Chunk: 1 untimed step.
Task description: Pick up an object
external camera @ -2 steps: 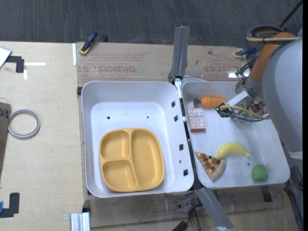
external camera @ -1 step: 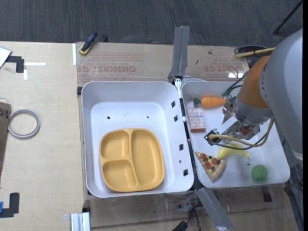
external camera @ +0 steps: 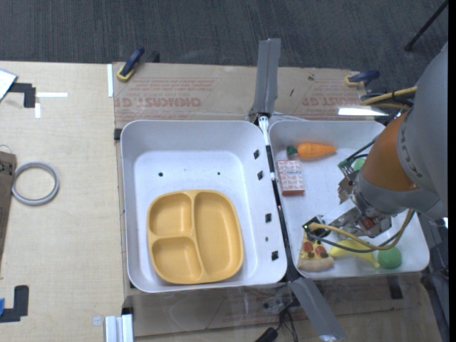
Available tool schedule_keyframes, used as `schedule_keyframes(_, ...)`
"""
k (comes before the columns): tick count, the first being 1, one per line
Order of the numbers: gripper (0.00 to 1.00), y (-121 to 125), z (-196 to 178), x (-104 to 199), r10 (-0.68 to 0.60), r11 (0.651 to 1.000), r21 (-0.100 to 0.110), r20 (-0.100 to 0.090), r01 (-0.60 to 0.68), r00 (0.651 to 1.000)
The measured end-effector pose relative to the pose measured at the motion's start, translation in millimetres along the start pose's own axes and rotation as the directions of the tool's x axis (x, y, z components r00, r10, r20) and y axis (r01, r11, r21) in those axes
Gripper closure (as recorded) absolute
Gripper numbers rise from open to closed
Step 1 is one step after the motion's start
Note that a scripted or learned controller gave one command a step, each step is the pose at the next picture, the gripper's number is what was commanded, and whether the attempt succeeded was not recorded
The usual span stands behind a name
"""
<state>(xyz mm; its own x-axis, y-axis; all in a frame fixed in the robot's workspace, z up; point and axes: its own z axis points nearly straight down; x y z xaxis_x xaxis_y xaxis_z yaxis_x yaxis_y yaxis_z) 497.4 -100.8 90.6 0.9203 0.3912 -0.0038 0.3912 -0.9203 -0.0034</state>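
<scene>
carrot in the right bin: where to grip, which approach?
Judging by its pose, grip the carrot across its thick orange middle, straight from above. It lies flat, long axis left-right along the bin's far wall, so close the fingers front-to-back. The pink box sits apart, nearer the camera.

Two bins point(external camera: 130, 191) are showing plain white. The divided plate point(external camera: 194, 235) is showing mustard yellow. The toy carrot point(external camera: 315, 149) is appearing orange with a green tip; the small carton point(external camera: 290, 177) is showing red and white. The toy pizza slice point(external camera: 314, 254) is displaying tan crust with red spots. The ball point(external camera: 389, 258) is appearing green. The tape roll point(external camera: 33, 183) is showing grey on the pale wooden worktop point(external camera: 60, 262).
</scene>
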Motion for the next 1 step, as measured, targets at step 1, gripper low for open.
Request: schedule_keyframes(1,1.0,45.1,-1.0,74.1,0.059,0.998,-0.002,0.0,-0.059,0.998)
